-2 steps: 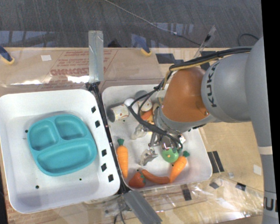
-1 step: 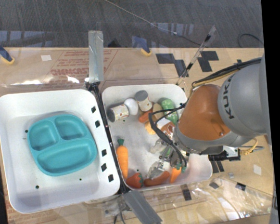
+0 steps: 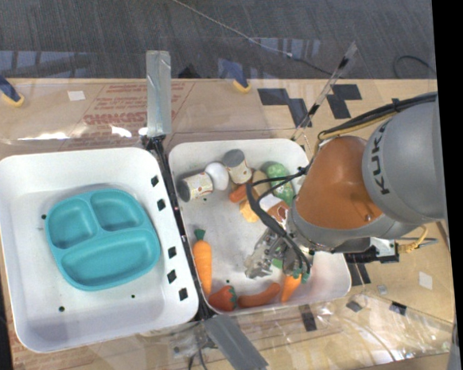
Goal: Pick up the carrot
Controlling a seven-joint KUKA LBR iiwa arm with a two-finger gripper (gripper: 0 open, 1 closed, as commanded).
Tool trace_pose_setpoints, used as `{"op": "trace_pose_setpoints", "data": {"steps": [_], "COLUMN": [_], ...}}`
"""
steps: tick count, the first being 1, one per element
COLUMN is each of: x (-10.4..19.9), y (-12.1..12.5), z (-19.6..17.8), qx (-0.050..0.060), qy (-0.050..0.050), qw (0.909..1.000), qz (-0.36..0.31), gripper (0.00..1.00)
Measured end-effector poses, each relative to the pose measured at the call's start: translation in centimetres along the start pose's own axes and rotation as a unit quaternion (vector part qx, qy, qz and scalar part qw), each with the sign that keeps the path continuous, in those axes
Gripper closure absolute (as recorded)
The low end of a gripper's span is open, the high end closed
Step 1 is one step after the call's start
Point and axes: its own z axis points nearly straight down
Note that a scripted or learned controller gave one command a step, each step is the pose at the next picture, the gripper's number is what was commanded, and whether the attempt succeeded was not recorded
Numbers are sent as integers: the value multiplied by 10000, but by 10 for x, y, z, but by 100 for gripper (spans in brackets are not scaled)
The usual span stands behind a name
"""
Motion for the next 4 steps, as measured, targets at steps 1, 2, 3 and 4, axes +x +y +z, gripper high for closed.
{"op": "trace_pose_setpoints", "data": {"steps": [1, 2, 3, 4], "x": [19, 11, -142, -155], "y": [40, 19, 4, 12], "z": [-113, -153, -104, -114], "qx": [-2, 10, 4, 13], "qy": [-71, -57, -32, -62], "qw": [9907, 9677, 9886, 9402], "qz": [-1360, -2519, -1504, -3405], "gripper": [100, 100, 100, 100]}}
